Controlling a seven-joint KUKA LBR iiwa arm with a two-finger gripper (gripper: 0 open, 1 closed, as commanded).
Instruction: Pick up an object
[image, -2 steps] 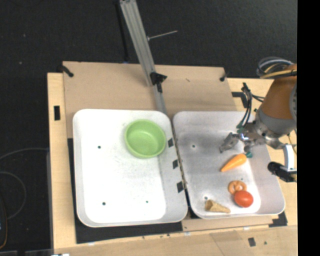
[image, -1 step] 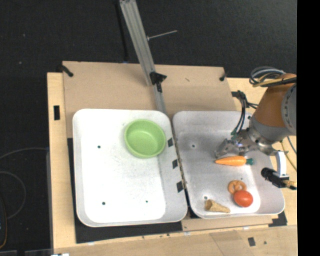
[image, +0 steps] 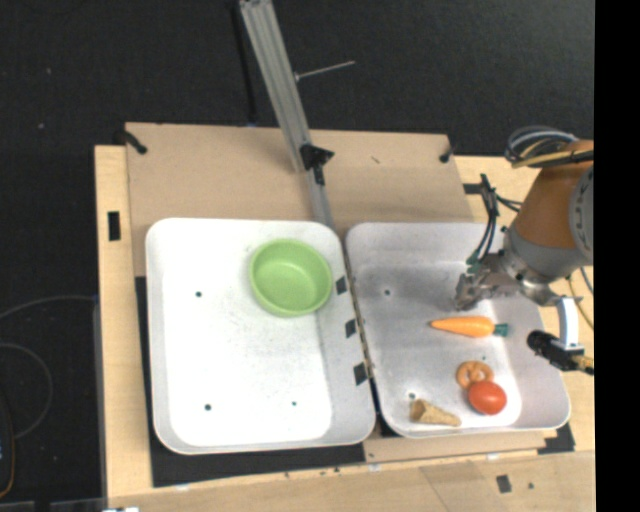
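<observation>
An orange toy carrot (image: 465, 326) with a green tip lies in the right bin (image: 400, 270). Nearer the front of that bin sit a red tomato (image: 488, 398), a small brown pretzel-like piece (image: 472, 374) touching it, and a tan cone (image: 433, 412). My gripper (image: 470, 291) hangs just above and behind the carrot, over the bin floor, with nothing seen between its fingers. A green bowl (image: 291, 277) rests in the left bin (image: 200, 340), near its back right corner.
A slanted metal pole (image: 285, 100) rises from the bench behind the bins. The grey and orange arm (image: 550, 220) comes in over the right bin's far right side. Cables trail by the right rim.
</observation>
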